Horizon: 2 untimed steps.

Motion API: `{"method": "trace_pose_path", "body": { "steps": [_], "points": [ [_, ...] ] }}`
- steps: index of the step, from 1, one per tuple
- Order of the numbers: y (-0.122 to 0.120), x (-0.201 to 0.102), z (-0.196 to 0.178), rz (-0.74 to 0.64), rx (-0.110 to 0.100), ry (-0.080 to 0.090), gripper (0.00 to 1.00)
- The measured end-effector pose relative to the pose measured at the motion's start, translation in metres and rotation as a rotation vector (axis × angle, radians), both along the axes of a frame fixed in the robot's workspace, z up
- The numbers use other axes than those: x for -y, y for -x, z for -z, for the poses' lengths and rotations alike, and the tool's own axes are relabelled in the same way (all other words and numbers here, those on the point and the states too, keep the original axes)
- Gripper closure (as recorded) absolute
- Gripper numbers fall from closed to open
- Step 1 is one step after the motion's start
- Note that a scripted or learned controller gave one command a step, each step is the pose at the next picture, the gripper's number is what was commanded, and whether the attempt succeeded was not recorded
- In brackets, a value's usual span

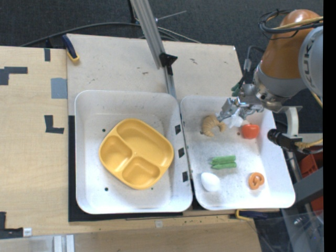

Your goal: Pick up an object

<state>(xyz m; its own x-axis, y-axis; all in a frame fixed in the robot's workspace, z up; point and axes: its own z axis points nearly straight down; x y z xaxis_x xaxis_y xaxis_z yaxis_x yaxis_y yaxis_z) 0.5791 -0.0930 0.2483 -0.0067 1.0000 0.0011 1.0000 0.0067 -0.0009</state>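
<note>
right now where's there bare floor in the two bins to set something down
Left bin: bare strips ring the yellow tray, widest along its far edge. Right bin: a free patch lies between the green beans and the red piece. Crowded around the tan piece, under the gripper.

tan croissant-like piece (210, 125), upper left of right bin | red tomato-like piece (250, 131), upper right of it | green bean pod (223, 163), lying flat mid-bin | white egg (210, 181), lower left | orange pretzel-like piece (255, 180), lower right | all apart
</note>
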Motion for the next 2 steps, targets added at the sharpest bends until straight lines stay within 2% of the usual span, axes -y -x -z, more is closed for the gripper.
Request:
{"method": "trace_pose_path", "body": {
  "steps": [1, 2],
  "points": [
    [-0.005, -0.052, -0.004, -0.001, 0.0, -0.001, 1.0],
    [-0.003, -0.102, 0.013, 0.0, -0.003, 0.0, 1.0]
  ]
}}
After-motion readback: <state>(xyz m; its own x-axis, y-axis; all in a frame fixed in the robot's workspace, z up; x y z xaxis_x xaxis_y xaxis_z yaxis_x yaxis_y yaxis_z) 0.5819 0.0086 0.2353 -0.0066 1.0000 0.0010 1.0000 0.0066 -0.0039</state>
